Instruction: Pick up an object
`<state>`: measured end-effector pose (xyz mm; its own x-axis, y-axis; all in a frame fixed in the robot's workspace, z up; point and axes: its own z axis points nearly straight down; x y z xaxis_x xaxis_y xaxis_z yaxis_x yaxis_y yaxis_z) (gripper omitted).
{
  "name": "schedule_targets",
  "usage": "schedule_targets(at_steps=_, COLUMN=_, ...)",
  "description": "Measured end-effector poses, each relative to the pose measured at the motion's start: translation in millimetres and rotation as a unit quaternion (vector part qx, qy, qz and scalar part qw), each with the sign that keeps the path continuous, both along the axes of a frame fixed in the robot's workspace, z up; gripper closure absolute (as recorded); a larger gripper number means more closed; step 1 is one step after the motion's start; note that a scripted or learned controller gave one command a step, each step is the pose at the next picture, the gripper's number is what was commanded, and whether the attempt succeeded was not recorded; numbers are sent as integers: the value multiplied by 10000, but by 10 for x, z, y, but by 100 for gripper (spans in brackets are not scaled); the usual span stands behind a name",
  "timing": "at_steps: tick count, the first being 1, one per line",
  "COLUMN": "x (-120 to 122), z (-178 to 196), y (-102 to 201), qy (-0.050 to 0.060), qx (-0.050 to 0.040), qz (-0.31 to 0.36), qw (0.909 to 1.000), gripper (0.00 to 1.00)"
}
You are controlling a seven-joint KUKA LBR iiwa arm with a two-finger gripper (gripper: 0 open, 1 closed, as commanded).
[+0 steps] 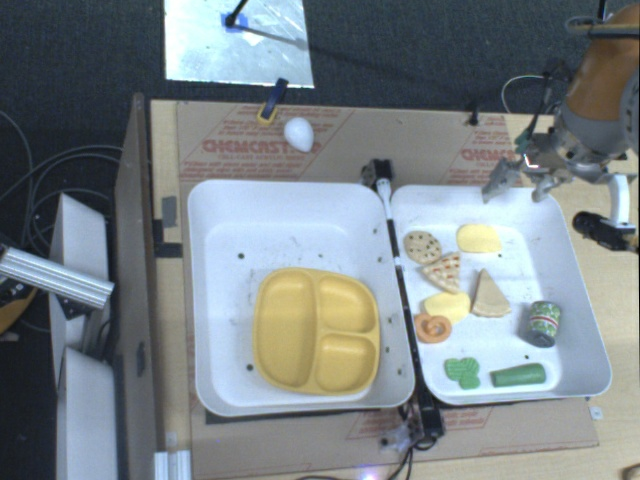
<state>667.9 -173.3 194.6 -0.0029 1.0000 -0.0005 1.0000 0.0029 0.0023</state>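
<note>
My gripper (520, 185) hangs over the far edge of the right bin (575, 268), its two fingers spread open with nothing between them. Below it in that bin lie a yellow oval piece (479, 238), a speckled cookie (422, 245), a pizza slice (444, 271), a tan wedge (489, 296), a yellow piece (447, 307), an orange ring (433, 328), a small can (543, 323), a green cluster (462, 372) and a green pickle (518, 374).
The left bin (230, 228) holds a yellow divided tray (316, 330). A white ball (298, 133) and a small clip (271, 101) lie on the cardboard behind the bins. Cables and a metal bracket sit off the bench's left side.
</note>
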Motion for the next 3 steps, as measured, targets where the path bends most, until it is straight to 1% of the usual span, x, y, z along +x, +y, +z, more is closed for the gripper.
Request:
schedule_targets(at_steps=1, x=-531, z=-944, y=288, qy=37, qx=15, qz=-14, qw=10000, gripper=0)
schedule_targets(at_steps=2, x=-1086, z=-1016, y=23, qy=-116, qx=-6, qz=-33, qw=9999, gripper=0)
schedule_targets(at_steps=3, x=-1355, z=-872, y=617, qy=12, qx=13, qz=20, qw=10000, gripper=0)
